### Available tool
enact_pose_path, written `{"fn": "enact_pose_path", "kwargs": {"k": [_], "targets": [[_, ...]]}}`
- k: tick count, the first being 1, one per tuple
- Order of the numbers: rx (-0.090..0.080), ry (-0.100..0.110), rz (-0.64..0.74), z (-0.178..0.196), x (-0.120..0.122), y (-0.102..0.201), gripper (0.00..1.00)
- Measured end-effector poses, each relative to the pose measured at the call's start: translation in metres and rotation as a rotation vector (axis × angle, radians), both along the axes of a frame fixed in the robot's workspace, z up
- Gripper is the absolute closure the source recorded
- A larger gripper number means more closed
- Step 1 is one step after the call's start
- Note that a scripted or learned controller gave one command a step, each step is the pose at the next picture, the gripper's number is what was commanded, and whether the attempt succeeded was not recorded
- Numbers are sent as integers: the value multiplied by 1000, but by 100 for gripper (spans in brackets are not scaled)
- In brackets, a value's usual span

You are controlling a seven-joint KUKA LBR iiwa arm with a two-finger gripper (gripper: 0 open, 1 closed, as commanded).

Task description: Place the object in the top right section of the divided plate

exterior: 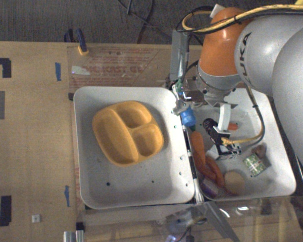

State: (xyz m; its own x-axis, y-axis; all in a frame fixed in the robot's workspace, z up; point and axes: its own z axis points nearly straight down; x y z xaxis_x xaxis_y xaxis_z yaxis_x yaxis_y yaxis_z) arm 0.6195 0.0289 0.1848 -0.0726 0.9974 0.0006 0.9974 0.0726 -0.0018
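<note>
A: Well, gripper (182, 105) sits low where the two bins meet. Open or closed, cannot tell.
B: Object?
A: Small blue piece (188, 119) right at its tip, at the left edge of the right bin (275, 183). Held or not, unclear. Divided plate (98, 127) is in the left bin (121, 185), apart from it.
B: Handling?
A: Looks light, likely hard and smooth, so it may slip. Pinch across its narrow middle.
</note>
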Motion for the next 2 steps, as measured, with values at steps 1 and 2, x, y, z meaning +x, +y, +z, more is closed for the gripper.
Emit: {"fn": "enact_pose_path", "kwargs": {"k": [1,2], "targets": [[0,0,70,0,-13,42,100],[0,-2,27,0,-13,53,100]]}}
